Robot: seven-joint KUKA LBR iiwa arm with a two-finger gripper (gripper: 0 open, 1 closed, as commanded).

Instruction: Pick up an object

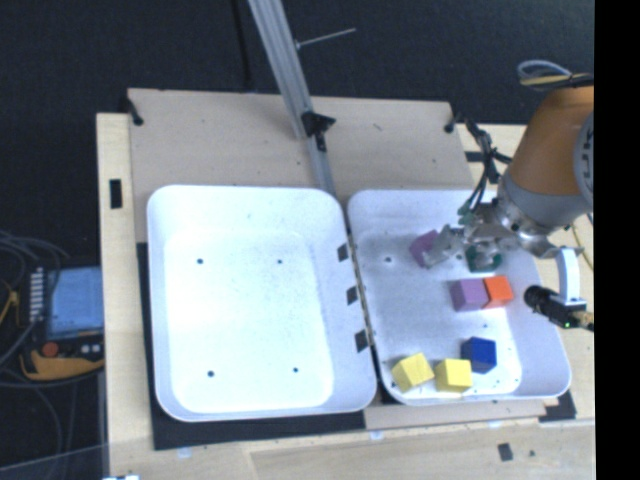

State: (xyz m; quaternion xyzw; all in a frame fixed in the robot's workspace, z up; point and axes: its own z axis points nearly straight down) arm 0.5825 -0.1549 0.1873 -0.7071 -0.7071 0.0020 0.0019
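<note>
Currently the gripper [468, 246] is seen low over the right bin [385, 268], reaching in from the right, with a mauve block [428, 247] just beside its tip on the left; whether that block is touched or merely neighboured cannot be told, and the state of the gripper cannot be told either. A green piece [484, 260] is glimpsed right under the wrist, partly hidden. Nearby lie a purple block [467, 294] touching an orange block [498, 290], and further toward the near rim a blue block [480, 353] and two yellow blocks [413, 371] [454, 373]. The left bin [245, 298] sits alongside on the counter [230, 138]. A miss is judged likely if the mauve block is pushed aside rather than straddled, since it appears tilted; the green piece could also be nudged or caught instead
</note>
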